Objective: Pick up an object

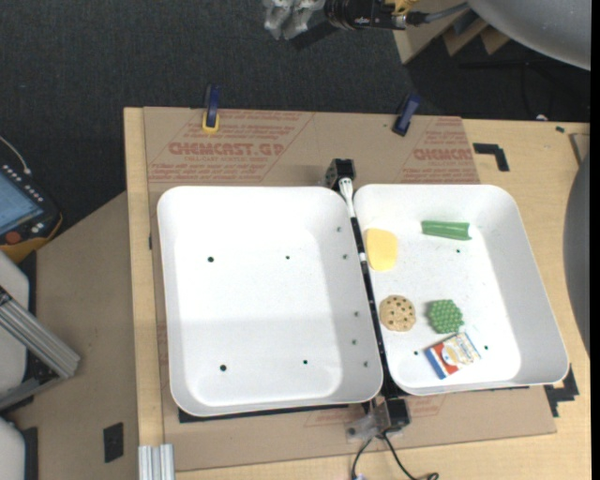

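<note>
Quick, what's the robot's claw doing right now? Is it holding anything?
Gripper: up above the bins at the top of the view, too blurry to tell if it's open or shut, with nothing seen in it.

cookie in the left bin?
No, the cookie lies in the right bin, near its left wall, between the yellow piece and the green studded piece.

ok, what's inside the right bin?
Right bin holds five items: a green stick, a yellow piece, a cookie, a green knobbly piece and a small packet. Anything beneath them is covered.
</note>
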You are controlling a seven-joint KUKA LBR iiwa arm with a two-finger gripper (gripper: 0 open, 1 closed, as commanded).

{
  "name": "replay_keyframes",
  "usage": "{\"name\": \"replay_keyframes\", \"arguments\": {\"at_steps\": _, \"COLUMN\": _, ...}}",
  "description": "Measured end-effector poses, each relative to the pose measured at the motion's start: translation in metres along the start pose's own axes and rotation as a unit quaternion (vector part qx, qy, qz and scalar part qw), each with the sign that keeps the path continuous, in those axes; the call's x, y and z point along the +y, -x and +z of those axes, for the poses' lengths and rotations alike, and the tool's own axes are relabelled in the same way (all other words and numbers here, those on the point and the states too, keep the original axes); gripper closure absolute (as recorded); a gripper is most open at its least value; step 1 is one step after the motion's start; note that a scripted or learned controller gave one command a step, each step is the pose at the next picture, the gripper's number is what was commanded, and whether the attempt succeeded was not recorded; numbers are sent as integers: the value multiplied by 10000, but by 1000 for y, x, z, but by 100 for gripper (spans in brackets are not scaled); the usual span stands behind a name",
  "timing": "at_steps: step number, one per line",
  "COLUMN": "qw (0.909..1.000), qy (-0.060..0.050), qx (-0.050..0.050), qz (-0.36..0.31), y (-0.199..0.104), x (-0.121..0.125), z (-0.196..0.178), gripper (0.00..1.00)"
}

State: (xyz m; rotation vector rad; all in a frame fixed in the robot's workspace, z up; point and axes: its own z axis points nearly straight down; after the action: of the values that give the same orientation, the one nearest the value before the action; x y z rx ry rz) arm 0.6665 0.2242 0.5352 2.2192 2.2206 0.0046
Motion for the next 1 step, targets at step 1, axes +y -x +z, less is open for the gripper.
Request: {"name": "replay_keyframes", "arguments": {"at_steps": 1, "qw": 10000, "qy": -1, "qx": -2, "qz": -2, "y": 0, "x": 0, "z": 0, "gripper": 100}}
